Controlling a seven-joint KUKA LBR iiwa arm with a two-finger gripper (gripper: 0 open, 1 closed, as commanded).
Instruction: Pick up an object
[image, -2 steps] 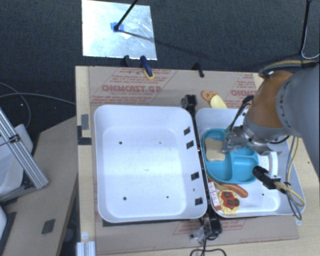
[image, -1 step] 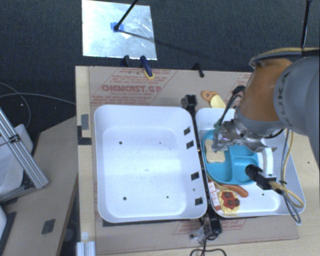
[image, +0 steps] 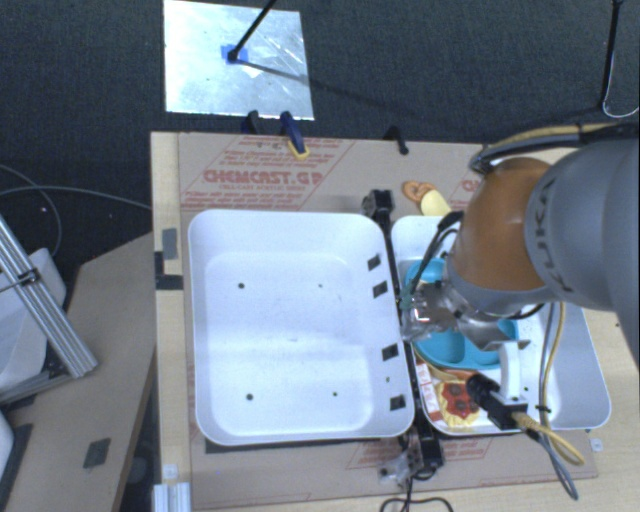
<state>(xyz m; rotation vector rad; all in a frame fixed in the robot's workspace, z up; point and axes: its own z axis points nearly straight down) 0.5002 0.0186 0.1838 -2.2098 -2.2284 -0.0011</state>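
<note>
My grey arm with its orange band reaches in from the right and hangs low over the right bin, hiding most of it. The gripper is down at that bin's left side, just above a blue dish-like object. A flat red and yellow packet lies in front of the dish near the bin's front edge. A second blue piece peeks out behind the gripper. A pale yellow object sits at the bin's far edge.
The left bin lies beside the gripper, its right wall lined with black clips. An orange item rests on the cardboard behind the bins. A foil sheet lies further back.
</note>
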